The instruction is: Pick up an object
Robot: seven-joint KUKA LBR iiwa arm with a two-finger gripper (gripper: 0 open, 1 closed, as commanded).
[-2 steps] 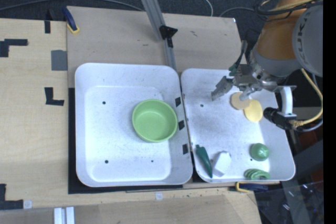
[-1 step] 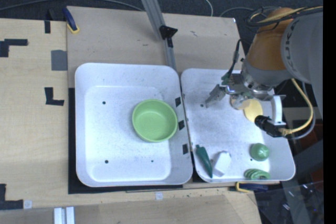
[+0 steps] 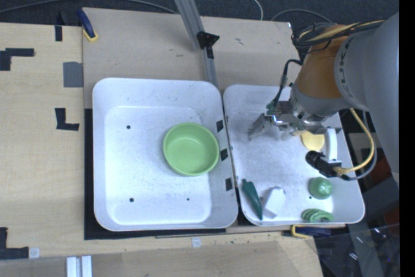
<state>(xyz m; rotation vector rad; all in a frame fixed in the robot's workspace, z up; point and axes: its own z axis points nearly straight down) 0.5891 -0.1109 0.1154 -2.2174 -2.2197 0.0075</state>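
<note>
The green bowl (image 3: 190, 149) sat in the other bin, well apart from the gripper (image 3: 267, 125), whose fingers were spread, holding nothing. Nearer objects hugged the bin wall (image 3: 355, 194), so a grasp could slip.

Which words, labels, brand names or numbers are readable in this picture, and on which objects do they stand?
None can be read.
The green bowl carries no print.
The left bin bears dark dots, not letters.
The black tape pieces on the bench are plain shapes, not characters.
</note>
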